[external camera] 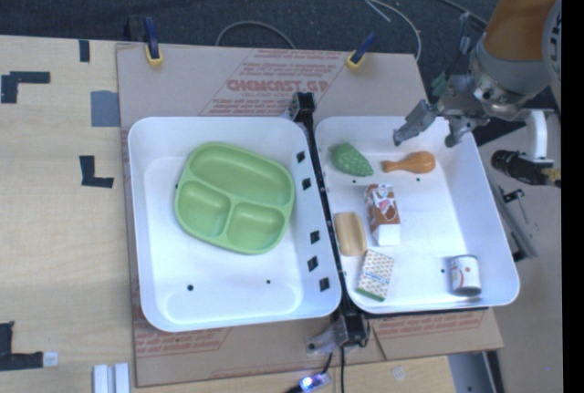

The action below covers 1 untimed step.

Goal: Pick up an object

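Grey tool (431, 131) open, above drumstick (410, 164)

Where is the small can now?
The small can lies in the right bin, at its near right corner, apart from the patterned packet to its left.

Left bin (151, 200): green divided plate (235, 197). Right bin (484, 200): green leafy item (350, 160), drumstick (411, 165), carton (383, 212), bread piece (349, 232), patterned packet (375, 274), small can (463, 274). Gripper (431, 132) at upper right, fingers spread, above drumstick.
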Motion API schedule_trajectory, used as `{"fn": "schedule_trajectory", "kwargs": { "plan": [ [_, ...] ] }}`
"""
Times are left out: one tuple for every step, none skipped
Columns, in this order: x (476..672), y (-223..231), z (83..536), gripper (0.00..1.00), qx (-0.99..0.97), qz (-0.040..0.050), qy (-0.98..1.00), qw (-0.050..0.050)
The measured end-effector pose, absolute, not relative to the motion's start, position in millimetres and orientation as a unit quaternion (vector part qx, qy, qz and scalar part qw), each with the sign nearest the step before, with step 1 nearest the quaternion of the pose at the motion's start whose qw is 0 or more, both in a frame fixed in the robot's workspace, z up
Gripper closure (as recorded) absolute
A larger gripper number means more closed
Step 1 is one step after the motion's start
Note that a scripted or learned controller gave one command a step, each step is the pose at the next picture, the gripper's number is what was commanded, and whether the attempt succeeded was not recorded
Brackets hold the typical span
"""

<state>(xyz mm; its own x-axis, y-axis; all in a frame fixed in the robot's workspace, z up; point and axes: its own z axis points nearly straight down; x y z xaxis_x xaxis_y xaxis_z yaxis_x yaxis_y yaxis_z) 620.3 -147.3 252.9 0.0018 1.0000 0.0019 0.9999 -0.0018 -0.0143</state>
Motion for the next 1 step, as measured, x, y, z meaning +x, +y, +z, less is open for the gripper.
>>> {"fn": "schedule_trajectory", "kwargs": {
  "plan": [
    [622.6,-146.8,260.9,0.00,-0.707,0.0006,-0.708,0.000]
  ]
}}
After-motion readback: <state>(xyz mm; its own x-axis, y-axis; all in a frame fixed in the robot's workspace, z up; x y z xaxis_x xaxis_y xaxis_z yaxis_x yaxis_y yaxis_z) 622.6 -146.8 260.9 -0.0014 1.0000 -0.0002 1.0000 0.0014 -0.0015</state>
